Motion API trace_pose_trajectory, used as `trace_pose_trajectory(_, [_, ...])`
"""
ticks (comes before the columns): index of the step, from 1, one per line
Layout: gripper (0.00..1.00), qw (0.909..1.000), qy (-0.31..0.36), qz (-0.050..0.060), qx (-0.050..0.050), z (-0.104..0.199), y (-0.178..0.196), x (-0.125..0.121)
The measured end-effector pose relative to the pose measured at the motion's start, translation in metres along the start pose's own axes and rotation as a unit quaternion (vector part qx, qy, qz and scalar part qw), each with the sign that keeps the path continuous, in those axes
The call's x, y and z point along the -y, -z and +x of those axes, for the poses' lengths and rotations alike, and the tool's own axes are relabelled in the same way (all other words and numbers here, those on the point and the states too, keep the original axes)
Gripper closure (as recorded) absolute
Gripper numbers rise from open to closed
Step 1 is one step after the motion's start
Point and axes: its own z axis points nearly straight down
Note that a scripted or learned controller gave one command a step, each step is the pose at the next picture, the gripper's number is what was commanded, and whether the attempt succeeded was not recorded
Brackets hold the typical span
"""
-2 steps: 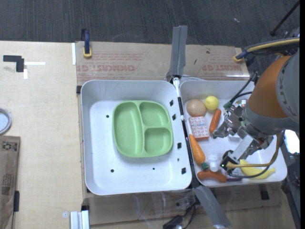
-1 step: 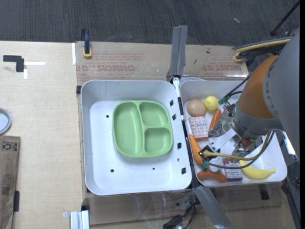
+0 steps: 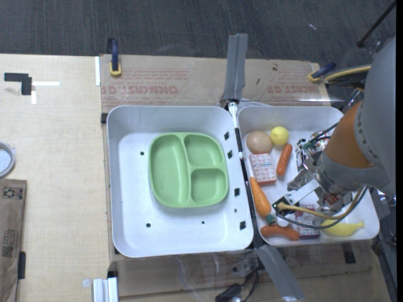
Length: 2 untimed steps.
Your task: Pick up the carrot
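Observation:
The carrot [image 3: 259, 196] lies in the right bin [image 3: 247, 114] along its left wall, orange, with a green end pointing to the near side. A smaller orange stick [image 3: 284, 159] lies farther back, and a red-orange piece [image 3: 279, 233] rests near the front wall. My gripper [image 3: 306, 185] hangs low over the middle of the right bin, to the right of the carrot and apart from it. Nothing is visibly held.
The right bin also holds a brown round item [image 3: 259, 141], a yellow lemon [image 3: 279, 134], a pink-and-white box [image 3: 263, 168] and a banana [image 3: 344, 229]. A green divided plate [image 3: 187, 168] sits in the left bin [image 3: 126, 219].

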Motion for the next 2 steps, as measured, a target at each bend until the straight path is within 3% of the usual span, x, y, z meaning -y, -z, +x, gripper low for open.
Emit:
trace_pose_trajectory(1, [0.00, 0.9924, -0.123, -0.003, -0.004, 0.0073, -0.0190, -0.0081])
trace_pose_trajectory(2, [1.00, 0.9927, -0.121, -0.002, -0.001, 0.0064, -0.0107, -0.0085])
